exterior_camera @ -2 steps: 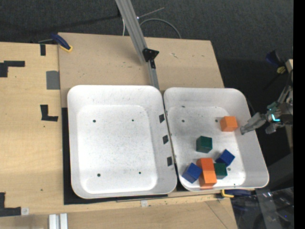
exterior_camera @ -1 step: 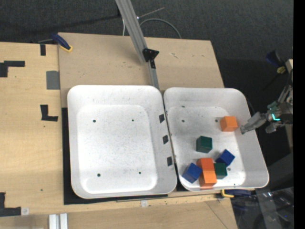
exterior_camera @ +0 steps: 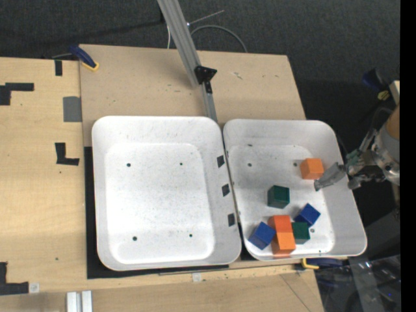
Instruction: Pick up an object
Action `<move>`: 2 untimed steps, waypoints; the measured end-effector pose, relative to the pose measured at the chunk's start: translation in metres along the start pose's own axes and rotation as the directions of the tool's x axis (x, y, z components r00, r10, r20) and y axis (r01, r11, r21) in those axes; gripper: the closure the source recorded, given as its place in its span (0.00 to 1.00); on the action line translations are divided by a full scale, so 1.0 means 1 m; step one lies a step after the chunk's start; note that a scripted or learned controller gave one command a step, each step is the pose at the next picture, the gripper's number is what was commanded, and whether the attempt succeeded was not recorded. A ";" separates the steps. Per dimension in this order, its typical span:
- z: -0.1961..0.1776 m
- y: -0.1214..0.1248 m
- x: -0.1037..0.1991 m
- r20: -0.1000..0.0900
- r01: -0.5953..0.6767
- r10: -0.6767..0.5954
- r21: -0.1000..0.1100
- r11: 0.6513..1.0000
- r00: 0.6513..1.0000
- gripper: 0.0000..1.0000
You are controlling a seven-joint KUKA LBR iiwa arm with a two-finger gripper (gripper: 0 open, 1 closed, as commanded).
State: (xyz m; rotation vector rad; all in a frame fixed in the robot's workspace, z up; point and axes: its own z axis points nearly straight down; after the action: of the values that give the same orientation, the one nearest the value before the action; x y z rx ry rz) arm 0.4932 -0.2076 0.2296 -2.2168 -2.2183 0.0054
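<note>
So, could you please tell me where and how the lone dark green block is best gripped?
Come straight down on the dark green block and close the pincer across two opposite side faces. It stands apart from the other blocks in the right bin, so probably every side is free.

You look down on a light wooden bench with black tape marks along its left side and a grey patch. Dark carpet lies behind it. A grey metal pole slants across the top, and a thin cable loops beside it.
</note>
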 end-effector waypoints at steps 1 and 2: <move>0.063 0.000 0.007 -0.001 0.000 0.000 0.001 1.000 1.000 0.00; 0.110 0.004 0.014 0.000 0.001 -0.001 0.000 1.000 1.000 0.00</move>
State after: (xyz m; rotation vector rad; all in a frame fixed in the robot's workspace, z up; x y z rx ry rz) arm 0.4970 -0.1931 0.1196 -2.2159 -2.2191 0.0052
